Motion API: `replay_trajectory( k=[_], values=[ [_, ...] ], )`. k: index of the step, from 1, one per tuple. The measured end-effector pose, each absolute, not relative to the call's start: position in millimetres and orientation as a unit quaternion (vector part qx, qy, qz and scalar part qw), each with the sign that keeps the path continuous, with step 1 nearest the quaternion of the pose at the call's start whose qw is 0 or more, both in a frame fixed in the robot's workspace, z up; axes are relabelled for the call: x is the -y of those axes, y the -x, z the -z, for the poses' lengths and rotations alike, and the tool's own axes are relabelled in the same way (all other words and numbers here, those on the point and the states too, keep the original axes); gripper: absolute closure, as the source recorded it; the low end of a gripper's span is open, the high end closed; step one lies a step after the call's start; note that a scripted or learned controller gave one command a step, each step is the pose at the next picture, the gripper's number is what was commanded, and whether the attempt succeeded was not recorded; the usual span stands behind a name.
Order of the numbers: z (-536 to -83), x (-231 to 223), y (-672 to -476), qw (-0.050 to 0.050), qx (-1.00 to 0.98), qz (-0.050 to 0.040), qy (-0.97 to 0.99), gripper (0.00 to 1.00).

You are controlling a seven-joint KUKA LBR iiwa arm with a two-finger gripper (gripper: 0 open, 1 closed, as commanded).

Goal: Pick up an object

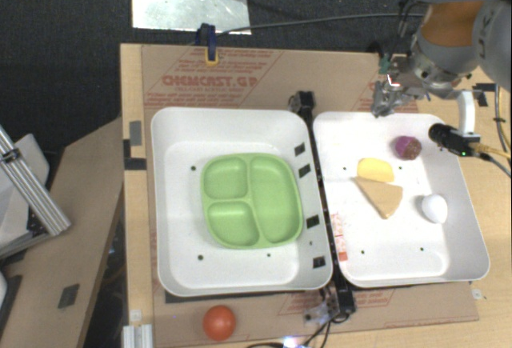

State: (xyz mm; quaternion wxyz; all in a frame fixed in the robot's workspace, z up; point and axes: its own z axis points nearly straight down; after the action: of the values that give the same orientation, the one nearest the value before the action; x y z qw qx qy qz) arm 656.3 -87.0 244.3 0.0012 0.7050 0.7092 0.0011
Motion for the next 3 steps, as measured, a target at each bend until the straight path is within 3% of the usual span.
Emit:
replay_trajectory(
  k=[3],
  values=[
    [-255.4, -62.4, -594.1, -0.001, -0.71, -0.0007, -0.704, 1.0]
  ],
)
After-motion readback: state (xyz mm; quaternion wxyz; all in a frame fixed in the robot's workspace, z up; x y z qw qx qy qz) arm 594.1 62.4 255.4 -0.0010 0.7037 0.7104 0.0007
